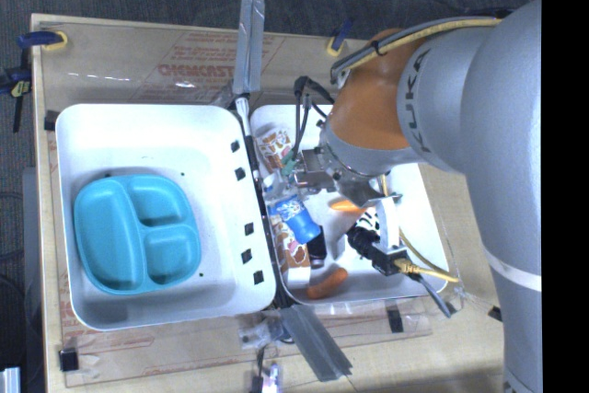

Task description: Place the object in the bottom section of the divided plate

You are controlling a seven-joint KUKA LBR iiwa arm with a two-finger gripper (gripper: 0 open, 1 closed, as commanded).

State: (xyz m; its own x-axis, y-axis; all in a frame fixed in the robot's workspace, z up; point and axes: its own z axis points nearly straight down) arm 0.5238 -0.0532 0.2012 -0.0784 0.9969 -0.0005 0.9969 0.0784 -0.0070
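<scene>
Grey arm (479, 97) over right bin (433, 225) of jumbled items, pincer state unclear, one blue divided plate (136, 232) in left bin (92, 129)

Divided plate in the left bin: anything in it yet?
Empty. The blue divided plate lies flat in the left bin, and all three sections show bare blue.

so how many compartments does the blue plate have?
3. The divided plate lies in the left bin: one long section along its left side, and two smaller ones on the right, upper and lower.
</scene>
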